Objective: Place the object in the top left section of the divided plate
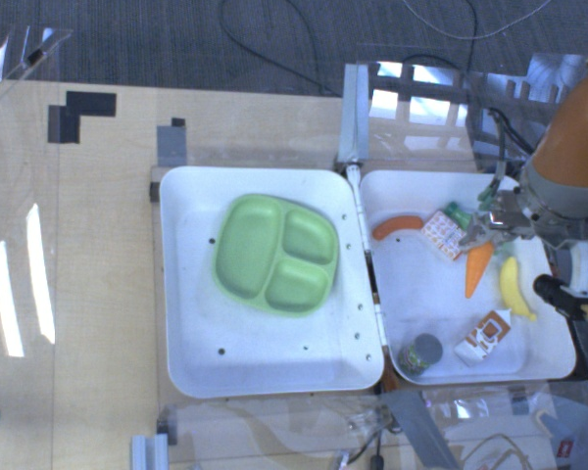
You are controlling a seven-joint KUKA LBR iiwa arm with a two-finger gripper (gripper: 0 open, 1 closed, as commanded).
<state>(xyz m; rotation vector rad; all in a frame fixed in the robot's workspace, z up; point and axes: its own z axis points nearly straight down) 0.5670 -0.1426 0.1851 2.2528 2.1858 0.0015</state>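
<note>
Wooden surface [98,292] carries two white bins. Green divided plate [274,254] lies bare in the left bin [191,360], awaiting delivery. Pincer [492,221] hovers over the right bin's carrot [477,266], presumably the target; its opening can't be judged.

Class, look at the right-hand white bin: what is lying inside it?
Inside the right bin: a sausage, a patterned packet, a carrot, a banana, a small carton and a grey can. The gripper covers part of a green item.

One fixed overhead camera looks slantwise down on both bins [176,360].
</note>
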